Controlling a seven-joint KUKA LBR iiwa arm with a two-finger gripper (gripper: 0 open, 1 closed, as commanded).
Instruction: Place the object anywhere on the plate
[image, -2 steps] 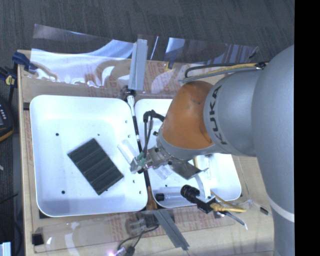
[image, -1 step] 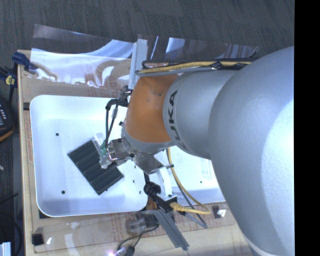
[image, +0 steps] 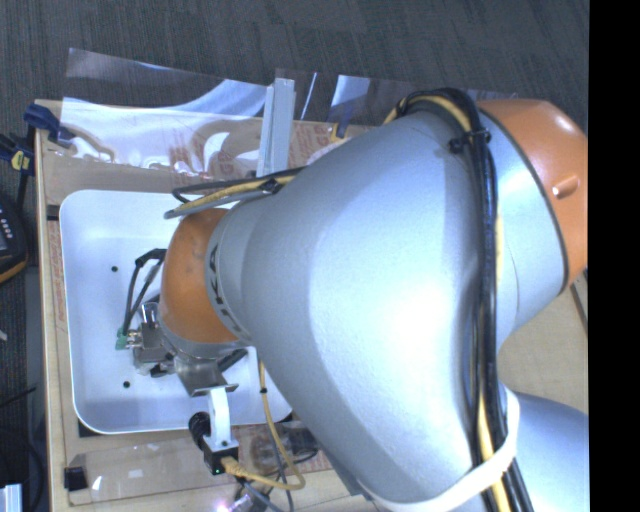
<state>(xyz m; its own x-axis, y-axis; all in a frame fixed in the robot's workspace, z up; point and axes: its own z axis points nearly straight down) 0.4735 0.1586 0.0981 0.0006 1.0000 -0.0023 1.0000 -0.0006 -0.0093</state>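
Note:
My grey arm (image: 400, 300) reaches in from the right and covers most of the view, including the right bin. Its orange band (image: 190, 280) hangs over the left white bin (image: 90, 260). Below the band, the gripper (image: 148, 348) sits low over the bin's near-left floor, with dark cables looping beside it. The wrist hides the gripper's tips and whatever lies under it.
A white bracket with a small green light (image: 214, 440) sticks out of the wrist over the bin's front rim. Crumpled clear plastic sheeting (image: 150, 120) lies behind the bin. The wooden bench edge (image: 45, 300) runs along the left. Bare bin floor (image: 100, 230) shows left of the wrist.

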